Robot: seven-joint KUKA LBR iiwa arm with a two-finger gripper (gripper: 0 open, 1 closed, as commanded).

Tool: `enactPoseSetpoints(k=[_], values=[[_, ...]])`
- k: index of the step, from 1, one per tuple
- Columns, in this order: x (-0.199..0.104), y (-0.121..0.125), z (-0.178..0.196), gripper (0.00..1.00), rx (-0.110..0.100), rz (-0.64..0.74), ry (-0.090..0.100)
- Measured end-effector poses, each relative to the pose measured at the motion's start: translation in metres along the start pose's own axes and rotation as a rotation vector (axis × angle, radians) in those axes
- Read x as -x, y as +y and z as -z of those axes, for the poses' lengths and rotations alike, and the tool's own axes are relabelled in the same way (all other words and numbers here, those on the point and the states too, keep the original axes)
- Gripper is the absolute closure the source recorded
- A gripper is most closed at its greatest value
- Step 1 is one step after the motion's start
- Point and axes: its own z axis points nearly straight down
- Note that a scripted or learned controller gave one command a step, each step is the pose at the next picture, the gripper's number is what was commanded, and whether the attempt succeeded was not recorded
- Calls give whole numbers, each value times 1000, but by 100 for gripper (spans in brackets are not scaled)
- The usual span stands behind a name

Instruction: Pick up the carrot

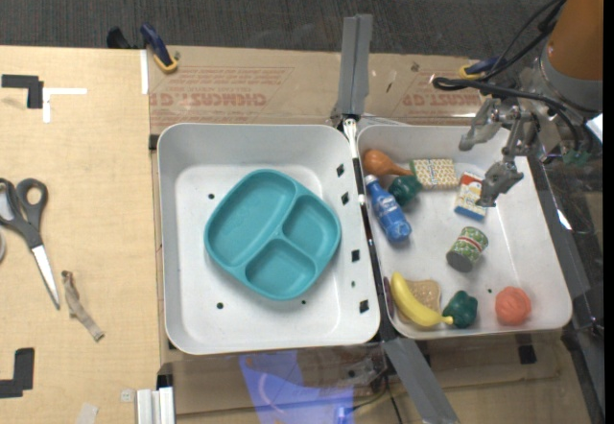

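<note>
The claw (pixel 491 155) is hanging over the upper right part of the right bin (pixel 549 221), with its two fingers spread apart and nothing between them. One fingertip is standing just above a small red and white carton (pixel 470 198). The carrot (pixel 382 163) is lying well to the left of the claw, near the top left corner of the same bin, beside a green thing (pixel 405 189) and a blue bottle (pixel 389 209). A cracker (pixel 434 173) is sitting between the carrot and the claw. Below the claw a can (pixel 467 248) is lying, and further below a banana (pixel 414 304) and an orange ball (pixel 513 305). Far to the left, a teal plate (pixel 273 234) is resting in the left bin (pixel 177 221). Scissors (pixel 29 225) are lying on the worktop (pixel 77 173).
</note>
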Motion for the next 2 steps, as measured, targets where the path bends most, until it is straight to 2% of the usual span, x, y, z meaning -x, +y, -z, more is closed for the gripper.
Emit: enactPoseSetpoints(k=[1, 2], values=[[18, 57, -30, 0, -1, -499, 2], [-21, 105, -29, 0, -1, -639, 3]])
